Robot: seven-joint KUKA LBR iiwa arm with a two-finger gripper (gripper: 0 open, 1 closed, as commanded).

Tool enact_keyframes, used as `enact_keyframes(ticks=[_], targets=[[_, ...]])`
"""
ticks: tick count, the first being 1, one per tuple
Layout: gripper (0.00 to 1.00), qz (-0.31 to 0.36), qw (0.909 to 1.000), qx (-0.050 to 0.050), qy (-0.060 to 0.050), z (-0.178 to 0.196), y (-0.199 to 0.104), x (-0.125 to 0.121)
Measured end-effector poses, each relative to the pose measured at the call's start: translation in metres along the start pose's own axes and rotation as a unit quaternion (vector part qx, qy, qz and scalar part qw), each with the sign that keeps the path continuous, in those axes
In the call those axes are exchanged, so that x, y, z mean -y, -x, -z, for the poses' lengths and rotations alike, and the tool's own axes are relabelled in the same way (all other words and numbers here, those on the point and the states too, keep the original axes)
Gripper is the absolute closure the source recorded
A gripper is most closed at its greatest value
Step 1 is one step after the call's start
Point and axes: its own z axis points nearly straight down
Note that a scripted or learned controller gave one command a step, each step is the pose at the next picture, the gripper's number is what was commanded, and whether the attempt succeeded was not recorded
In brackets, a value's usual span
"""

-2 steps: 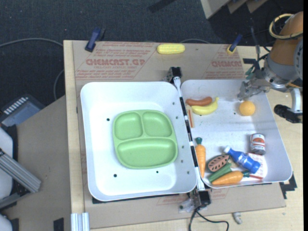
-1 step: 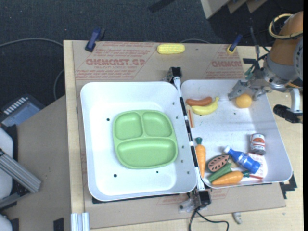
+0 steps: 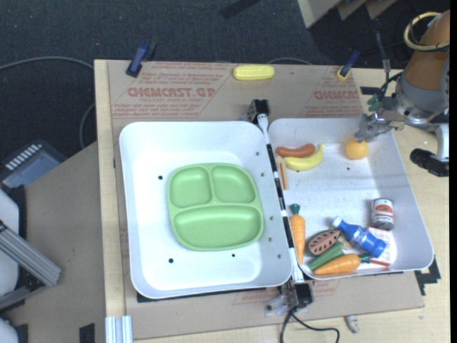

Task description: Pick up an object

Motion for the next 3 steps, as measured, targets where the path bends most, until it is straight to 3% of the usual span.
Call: enact_keyframes(ticks=[1, 2, 3], targets=[[0.0, 0.0, 1.0, -0.002, -0.006, -0.006, -0.001, 0.003], [0.0, 0.0, 0.9999, -0.011, -0.012, -0.039, -0.007, 0.004], [1.0, 0.0, 1.0, -0.003, -0.007, -0.029, -0.002, 0.004]])
